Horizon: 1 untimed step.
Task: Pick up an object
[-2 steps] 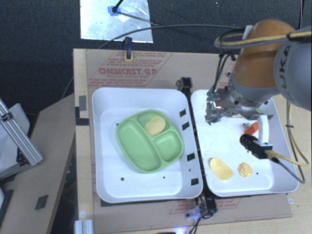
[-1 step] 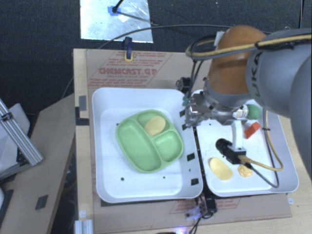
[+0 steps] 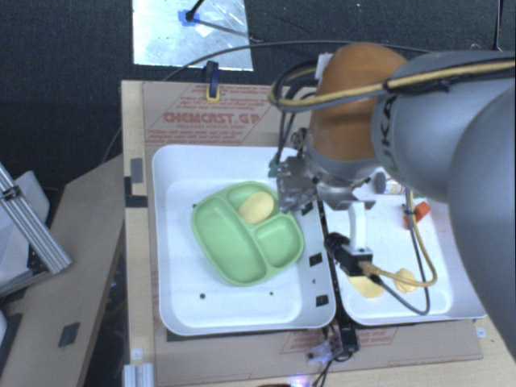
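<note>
On the left, the counter (image 3: 97, 216) shows a tan, flat board surface, and on it sits the left bin (image 3: 173, 216), shallow, white and smooth with rounded corners. Inside it lies a pale green divided plate (image 3: 242, 244), glossy plastic by the look of it, moulded into three compartments and turned at an angle. In the upper compartment rests a small yellow object (image 3: 257, 208), rounded and matte, shaped like a lemon or an egg; it is the most likely thing to pick, and it lies on the plate, not lifted. Just to its right, near the bin's right wall, hangs the end effector (image 3: 292, 190), a dark metal cluster under the arm's orange band; whether it is wide or narrow I cannot tell, since the wrist hides the tips. Nothing is seen between them, so by my judgement the pick is not yet made: reaching, closing and lifting all remain. Further right, the right bin (image 3: 435, 297) holds a flat pale yellow piece (image 3: 369, 287) and a small orange item (image 3: 419, 211), partly crossed by a tan cable (image 3: 419, 256).
</note>
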Available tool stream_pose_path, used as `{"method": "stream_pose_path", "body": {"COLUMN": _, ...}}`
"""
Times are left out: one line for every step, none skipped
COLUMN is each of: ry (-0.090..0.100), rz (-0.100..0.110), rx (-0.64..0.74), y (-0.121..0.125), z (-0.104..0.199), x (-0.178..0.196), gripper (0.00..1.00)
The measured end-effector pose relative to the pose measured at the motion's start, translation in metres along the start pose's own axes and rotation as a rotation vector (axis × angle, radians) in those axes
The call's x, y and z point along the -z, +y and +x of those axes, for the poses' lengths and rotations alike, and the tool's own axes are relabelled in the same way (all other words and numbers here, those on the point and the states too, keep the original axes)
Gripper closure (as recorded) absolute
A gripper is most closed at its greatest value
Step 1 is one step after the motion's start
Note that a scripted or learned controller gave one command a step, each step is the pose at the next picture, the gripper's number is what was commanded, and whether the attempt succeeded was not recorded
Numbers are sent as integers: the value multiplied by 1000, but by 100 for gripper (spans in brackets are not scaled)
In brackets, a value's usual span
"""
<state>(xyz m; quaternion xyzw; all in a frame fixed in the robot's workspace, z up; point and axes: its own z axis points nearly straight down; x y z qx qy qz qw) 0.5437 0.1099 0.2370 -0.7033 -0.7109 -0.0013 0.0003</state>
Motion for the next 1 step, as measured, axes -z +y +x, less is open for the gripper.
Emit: {"method": "stream_pose_path", "body": {"ry": -2, "rz": 0, "rx": -7, "y": 0, "z": -4, "x": 0, "gripper": 0}}
